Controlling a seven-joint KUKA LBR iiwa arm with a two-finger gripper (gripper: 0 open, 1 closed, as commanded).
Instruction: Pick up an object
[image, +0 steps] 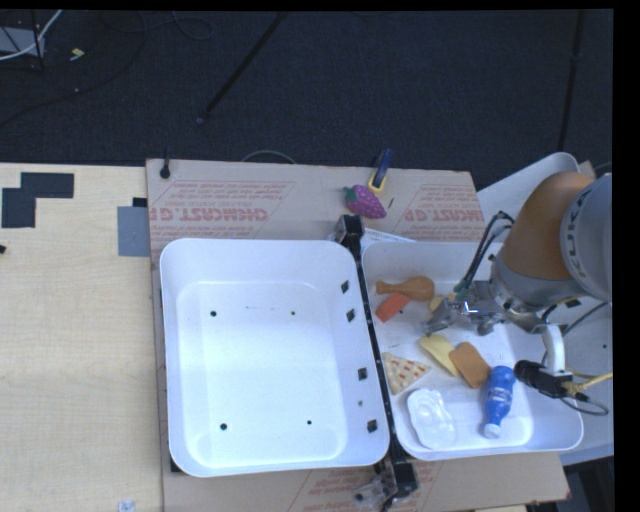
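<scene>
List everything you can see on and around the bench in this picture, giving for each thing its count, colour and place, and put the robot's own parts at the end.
left bin: 1, white, left half of the cardboard
right bin: 1, white, right of the left bin
cardboard sheet: 1, brown with red print, under both bins
bottle: 1, blue with white cap, right bin, near edge
drumstick toy: 1, tan, right bin, far left part
orange piece: 1, orange, beside the drumstick toy
bread-shaped block: 1, brown, right bin, middle
yellow wedge: 1, yellow, left of the bread-shaped block
waffle triangle: 1, tan, right bin, left side
white packet: 1, white, right bin, near left corner
grape toy: 1, purple, on the cardboard behind the bins
arm: 1, grey and orange, from the right
pincer: 1, metal, over the right bin
</scene>
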